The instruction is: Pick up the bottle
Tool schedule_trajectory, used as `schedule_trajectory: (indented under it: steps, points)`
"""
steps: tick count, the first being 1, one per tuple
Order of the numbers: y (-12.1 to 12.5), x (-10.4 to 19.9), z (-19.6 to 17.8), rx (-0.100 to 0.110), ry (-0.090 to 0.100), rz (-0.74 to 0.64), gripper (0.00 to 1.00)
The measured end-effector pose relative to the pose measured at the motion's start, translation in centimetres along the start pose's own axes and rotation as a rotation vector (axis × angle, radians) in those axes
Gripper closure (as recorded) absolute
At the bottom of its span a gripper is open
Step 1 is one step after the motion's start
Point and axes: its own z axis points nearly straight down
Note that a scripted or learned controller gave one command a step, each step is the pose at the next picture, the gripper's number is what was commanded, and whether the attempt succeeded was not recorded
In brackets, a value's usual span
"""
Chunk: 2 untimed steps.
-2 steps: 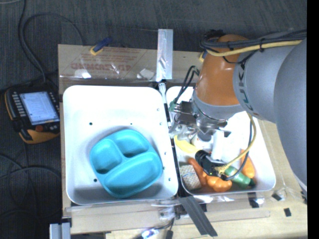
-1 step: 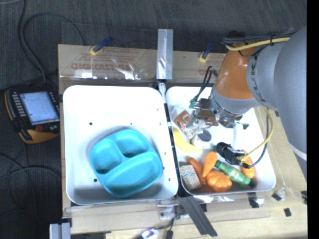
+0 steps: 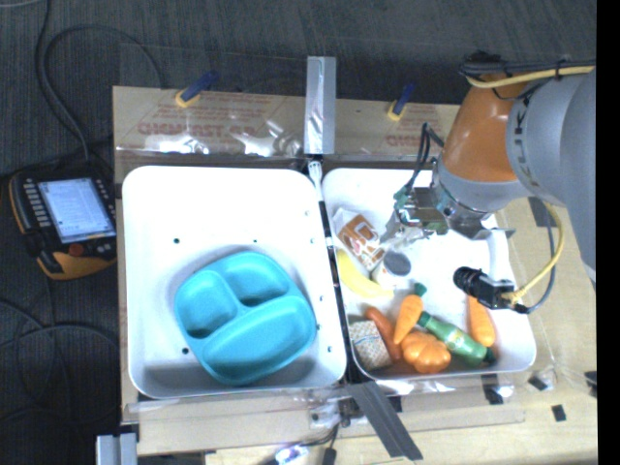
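1. Gripper (image 3: 405,229) first: it hangs over the far half of the right bin (image 3: 518,356), close to that bin's left wall. From this slant I cannot tell whether it is spread or closed. Nothing that I can make out sits in its grasp.
2. Directly under and around it are a torn snack packet (image 3: 358,238), a small grey round object (image 3: 397,259) and a banana (image 3: 358,281). The task wants none of them.
3. The green bottle (image 3: 453,338) lies on its side in the near half of the same bin, close to the near edge and towards the near right corner. It is well apart from the gripper, with those other things in between.
4. From the gripper, the bottle lies towards the bin's near edge and a little towards its right wall. To my eye the coming move turns on that diagonal.
5. The bottle's long axis slants from nearer the bin's middle down to the near right corner, so I judge a grasp across the body needs the wrist turned square to that line.
6. It is crowded: a carrot (image 3: 408,314) touches or nearly touches its upper end. An orange round fruit (image 3: 426,354) is pressed against its near side, and a second carrot (image 3: 480,322) lies just beside it by the right wall. A descent slightly off-line could close on a carrot instead.
7. The left bin (image 3: 145,289) holds a blue divided plate (image 3: 247,313) and plays no part in the reach.
8. As I read it, the pick has not begun and the bottle rests untouched.
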Motion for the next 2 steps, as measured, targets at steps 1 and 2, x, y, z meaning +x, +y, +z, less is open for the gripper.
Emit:
schedule_trajectory:
  steps: [1, 2]
  points:
    - [-4.6, 2.4, -3.9, -0.001, 0.002, -0.255, 1.0]
    - [-8.3, 6.2, -6.1, -0.002, 0.002, -0.511, 1.0]
